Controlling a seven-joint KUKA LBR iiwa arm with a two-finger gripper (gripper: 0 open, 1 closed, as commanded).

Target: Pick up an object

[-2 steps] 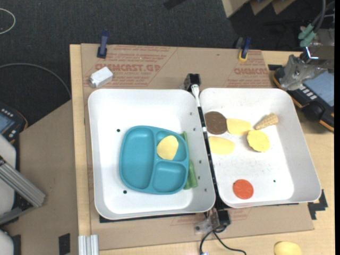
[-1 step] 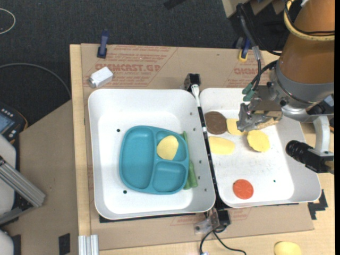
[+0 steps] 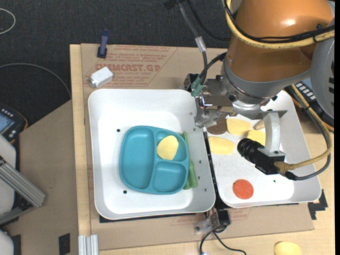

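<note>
My gripper hangs under the big orange and grey wrist, low over the near-left corner of the right bin. The wrist hides most of it. A brown item lies right under it, with yellow pieces close by and a red disc nearer the front. The left bin bears a blue divided plate. A yellow rounded object rests in the plate's upper right compartment, and a green strip lies along its right side.
A black cylinder with a cable, on a white bracket, hangs from the arm over the right bin. On the cardboard behind the bins lie a small white box and a blue clip. Another yellow object sits outside the bins at the front right.
</note>
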